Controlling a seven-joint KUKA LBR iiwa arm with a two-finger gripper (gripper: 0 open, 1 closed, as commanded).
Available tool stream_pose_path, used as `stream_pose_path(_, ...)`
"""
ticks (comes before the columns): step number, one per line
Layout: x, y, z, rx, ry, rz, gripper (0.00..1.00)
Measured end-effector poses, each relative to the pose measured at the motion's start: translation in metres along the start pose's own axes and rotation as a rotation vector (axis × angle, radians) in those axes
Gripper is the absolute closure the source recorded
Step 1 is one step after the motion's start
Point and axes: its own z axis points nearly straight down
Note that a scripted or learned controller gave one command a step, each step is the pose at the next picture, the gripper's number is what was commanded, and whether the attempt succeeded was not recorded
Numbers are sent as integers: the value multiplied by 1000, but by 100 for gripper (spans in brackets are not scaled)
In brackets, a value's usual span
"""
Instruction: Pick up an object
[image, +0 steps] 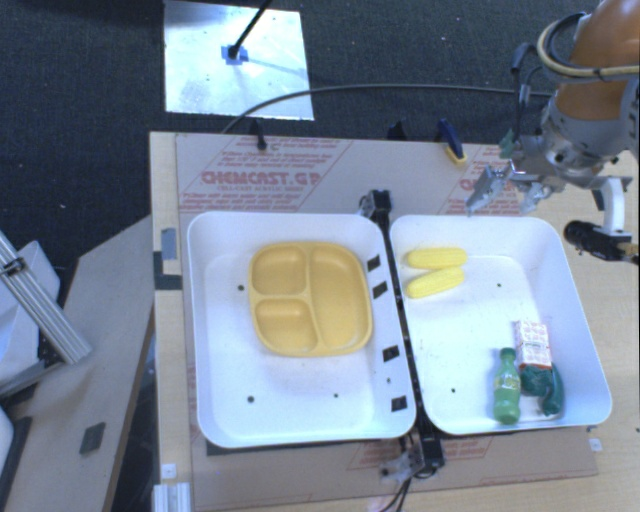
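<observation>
My gripper (506, 193) hangs over the far rim of the right bin (575, 290), with its fingers spread open and nothing between them. Two yellow oblong pieces lie in that bin's far left part, one (436, 258) just behind the other (434, 283), a short way in front and left of the gripper. In the near right corner stand a green bottle (507, 385), a small red and white carton (532, 345) and a dark green object (548, 391). A yellow divided plate (309, 300) lies in the left bin (225, 400).
A row of black clips (390, 320) runs along the seam between the two bins. A blue clamp (452, 140) sits on the board behind the right bin. A black cable (330, 92) arcs across the back. An aluminium rail (35, 300) lies at the left.
</observation>
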Motion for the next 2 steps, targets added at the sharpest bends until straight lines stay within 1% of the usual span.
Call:
stream_pose_path(1, 0, 2, -7, -11, -1, -2, 0)
stream_pose_path(2, 4, 10, 51, -8, -1, -4, 0)
